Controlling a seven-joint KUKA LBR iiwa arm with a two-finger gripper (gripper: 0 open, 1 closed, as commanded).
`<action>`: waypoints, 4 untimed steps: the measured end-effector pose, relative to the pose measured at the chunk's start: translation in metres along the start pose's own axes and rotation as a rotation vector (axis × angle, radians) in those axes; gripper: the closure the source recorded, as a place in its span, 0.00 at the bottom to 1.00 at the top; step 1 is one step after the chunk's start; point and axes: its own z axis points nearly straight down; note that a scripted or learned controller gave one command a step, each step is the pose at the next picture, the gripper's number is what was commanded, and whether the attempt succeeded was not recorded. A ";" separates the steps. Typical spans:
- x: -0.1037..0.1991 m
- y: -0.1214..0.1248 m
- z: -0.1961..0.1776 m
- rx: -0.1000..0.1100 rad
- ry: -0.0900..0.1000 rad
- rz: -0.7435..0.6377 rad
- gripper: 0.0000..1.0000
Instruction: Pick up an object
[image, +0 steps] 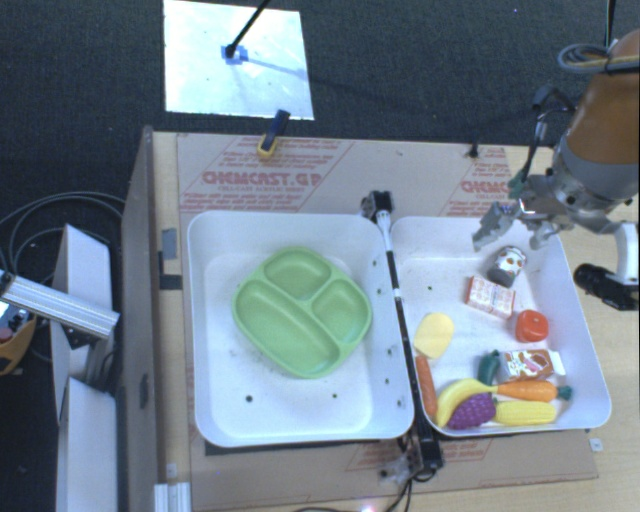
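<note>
Glossy plastic tray (bins matt)

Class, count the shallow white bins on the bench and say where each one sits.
2. One shallow white bin sits on the left, holding a green divided plastic plate. The other white bin sits beside it on the right, holding toy foods, below the gripper.

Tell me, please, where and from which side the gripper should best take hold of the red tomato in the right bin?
Probably straight from above, closing across the round middle of the red tomato. It sits apart from the small carton and the other toys, leaving finger room on both sides.
</note>
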 end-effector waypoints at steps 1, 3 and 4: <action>-0.035 -0.010 0.066 0.002 0.000 0.004 0.00; -0.078 0.005 0.109 -0.005 -0.002 -0.002 0.00; -0.093 -0.039 0.176 0.007 0.001 0.005 0.00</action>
